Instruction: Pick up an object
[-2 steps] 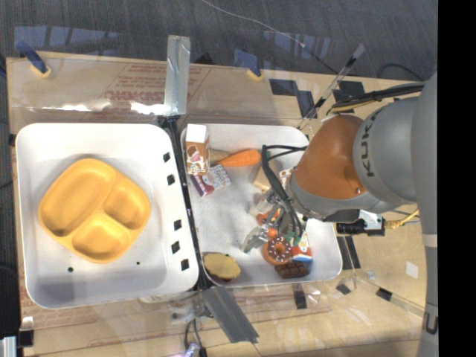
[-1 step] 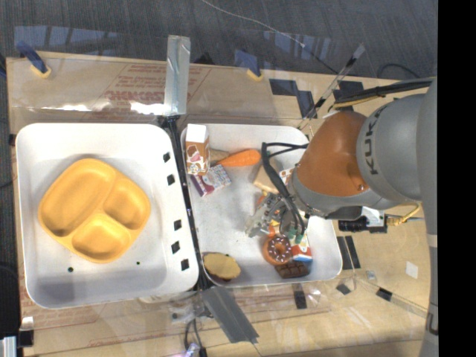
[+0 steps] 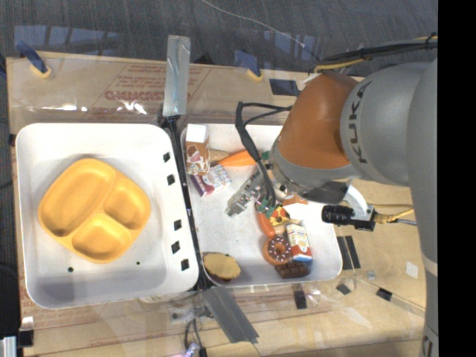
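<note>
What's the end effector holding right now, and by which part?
Cannot be told. The end effector is low in the right bin, near the carrot and snack packets, but no item is visibly between its fingers.

Small objects in the right bin

You see a carrot (image 3: pixel 236 157) near its far edge, a doughnut (image 3: pixel 280 250) and small carton (image 3: pixel 298 242) towards the near right corner, a cookie (image 3: pixel 221 266) at the near edge.

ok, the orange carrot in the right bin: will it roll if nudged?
Probably. The carrot looks tapered and round, so it would likely roll in an arc. Looks like rigid, smooth plastic: likely light and slippery. The box beside it may stop it.
</note>
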Controlling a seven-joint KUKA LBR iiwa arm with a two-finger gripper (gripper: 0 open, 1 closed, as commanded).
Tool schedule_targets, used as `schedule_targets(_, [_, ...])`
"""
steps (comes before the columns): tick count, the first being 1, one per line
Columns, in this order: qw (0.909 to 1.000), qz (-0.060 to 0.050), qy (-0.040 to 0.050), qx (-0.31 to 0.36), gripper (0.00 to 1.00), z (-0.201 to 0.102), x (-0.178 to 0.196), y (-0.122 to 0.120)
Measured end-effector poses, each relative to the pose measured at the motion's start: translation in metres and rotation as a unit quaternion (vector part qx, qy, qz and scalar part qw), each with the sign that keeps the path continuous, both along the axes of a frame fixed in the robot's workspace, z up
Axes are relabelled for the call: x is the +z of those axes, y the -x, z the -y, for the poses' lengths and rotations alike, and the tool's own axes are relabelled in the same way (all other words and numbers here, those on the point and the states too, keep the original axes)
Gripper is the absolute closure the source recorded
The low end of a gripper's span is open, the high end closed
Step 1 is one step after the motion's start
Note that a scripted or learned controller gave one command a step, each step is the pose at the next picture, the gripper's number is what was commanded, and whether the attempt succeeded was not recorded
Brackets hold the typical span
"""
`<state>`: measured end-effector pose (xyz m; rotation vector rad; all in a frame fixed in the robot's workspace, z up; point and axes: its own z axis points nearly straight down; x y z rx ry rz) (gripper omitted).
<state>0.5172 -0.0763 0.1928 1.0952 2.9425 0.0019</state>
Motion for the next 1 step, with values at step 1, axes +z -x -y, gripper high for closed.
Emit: schedule_targets(1, [0.9983, 0.001, 0.0023, -0.057, 1.00, 0.1229, 0.0588, -0.0831])
